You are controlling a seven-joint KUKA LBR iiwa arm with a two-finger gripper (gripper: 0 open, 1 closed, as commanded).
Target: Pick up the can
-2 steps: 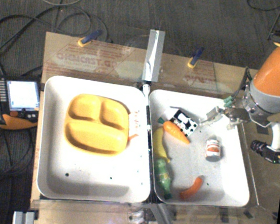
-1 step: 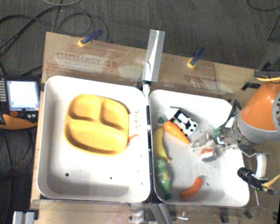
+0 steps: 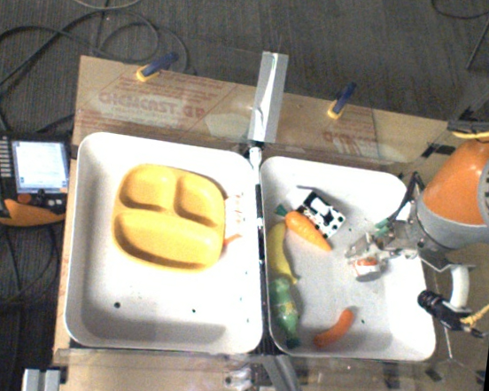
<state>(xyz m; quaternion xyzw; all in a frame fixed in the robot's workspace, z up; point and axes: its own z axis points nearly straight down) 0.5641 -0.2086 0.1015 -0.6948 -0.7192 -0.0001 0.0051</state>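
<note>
Two white bins sit side by side; the gripper [image 3: 371,252] hangs over the right bin [image 3: 405,332], touching a small can [image 3: 365,267] lying beneath it. Whether the jaws are spread cannot be told.

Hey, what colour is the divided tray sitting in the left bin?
Yellow. The divided tray shows plainly against the white left bin in the camera view.

We read faint reddish lettering, roughly "CHEMCAST", on the clear sheet [image 3: 154,105] behind the bins; nothing else is legible.
</note>
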